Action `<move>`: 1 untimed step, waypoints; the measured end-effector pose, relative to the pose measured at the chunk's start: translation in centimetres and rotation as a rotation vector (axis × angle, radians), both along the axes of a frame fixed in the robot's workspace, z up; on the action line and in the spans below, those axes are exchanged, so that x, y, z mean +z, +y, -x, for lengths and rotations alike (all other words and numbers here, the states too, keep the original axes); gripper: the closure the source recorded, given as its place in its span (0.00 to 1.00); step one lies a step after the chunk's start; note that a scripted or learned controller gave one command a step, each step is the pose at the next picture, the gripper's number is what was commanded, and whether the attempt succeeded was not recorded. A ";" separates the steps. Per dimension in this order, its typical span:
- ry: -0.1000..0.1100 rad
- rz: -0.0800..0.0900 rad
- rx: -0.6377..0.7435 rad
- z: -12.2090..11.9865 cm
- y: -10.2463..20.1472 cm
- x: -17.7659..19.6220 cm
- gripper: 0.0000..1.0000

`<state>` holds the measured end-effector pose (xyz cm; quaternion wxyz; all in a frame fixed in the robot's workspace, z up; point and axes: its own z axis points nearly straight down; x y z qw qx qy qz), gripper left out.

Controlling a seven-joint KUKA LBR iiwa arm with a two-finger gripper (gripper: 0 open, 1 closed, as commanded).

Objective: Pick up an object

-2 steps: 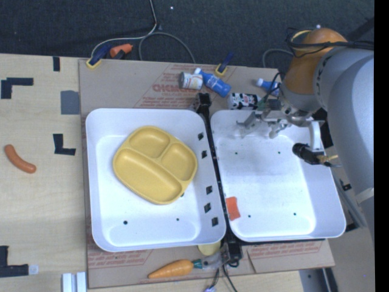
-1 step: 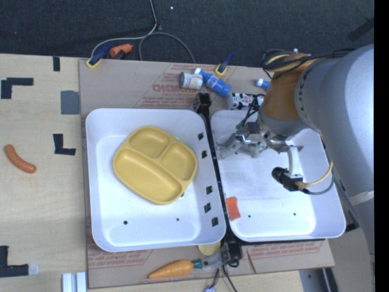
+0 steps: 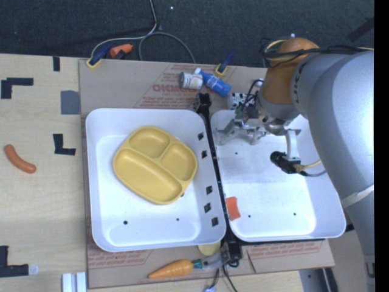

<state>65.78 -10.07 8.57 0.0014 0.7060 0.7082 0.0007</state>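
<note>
The tool (image 3: 243, 126) hangs over the right bin (image 3: 273, 224); its closure I cannot tell. The yellow plate (image 3: 155, 163) lies toward eight o'clock, long axis ten-to-four.

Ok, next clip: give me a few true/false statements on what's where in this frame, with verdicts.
1. The yellow divided plate lies in the left bin. True.
2. The small orange block lies in the left bin. False: it is in the right bin, near its left wall.
3. The gripper is over the right bin's far end. True.
4. The toy carrot lies inside the right bin. False: it lies on the cardboard in front of the bins.
5. The toy sausage lies on the wooden bench, left of the bins. True.
</note>
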 end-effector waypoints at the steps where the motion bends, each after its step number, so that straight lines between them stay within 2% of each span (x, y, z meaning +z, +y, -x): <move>1: 0.002 0.000 -0.001 -1.1 0.7 0.0 0.00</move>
